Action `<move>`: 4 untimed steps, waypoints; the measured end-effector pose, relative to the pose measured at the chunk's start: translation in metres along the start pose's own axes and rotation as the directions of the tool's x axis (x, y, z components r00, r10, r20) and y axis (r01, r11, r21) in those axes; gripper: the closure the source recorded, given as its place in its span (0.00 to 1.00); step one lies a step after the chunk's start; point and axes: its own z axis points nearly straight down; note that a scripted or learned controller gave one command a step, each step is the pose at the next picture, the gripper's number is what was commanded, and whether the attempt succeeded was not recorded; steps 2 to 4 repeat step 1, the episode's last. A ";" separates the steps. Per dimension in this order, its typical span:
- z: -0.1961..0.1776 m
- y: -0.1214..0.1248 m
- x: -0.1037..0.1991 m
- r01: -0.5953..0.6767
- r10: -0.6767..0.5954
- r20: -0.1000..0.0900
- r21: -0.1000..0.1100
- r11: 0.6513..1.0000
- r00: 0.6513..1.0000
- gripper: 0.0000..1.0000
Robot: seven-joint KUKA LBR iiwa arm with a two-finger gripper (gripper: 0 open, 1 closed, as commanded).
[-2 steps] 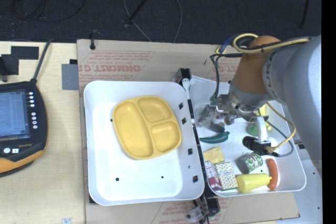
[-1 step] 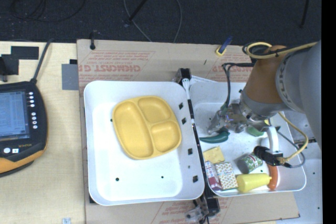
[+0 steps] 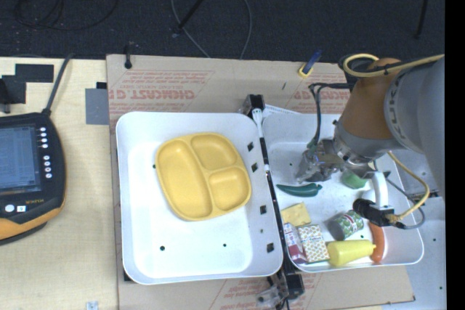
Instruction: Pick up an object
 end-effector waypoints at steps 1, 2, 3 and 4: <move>-0.095 -0.008 0.071 0.010 -0.010 -0.001 -0.009 1.000 1.000 1.00; -0.095 -0.008 0.071 0.010 -0.010 -0.001 -0.009 1.000 1.000 1.00; -0.095 -0.008 0.071 0.010 -0.010 -0.001 -0.009 1.000 1.000 1.00; -0.095 -0.008 0.071 0.010 -0.010 -0.001 -0.009 1.000 1.000 1.00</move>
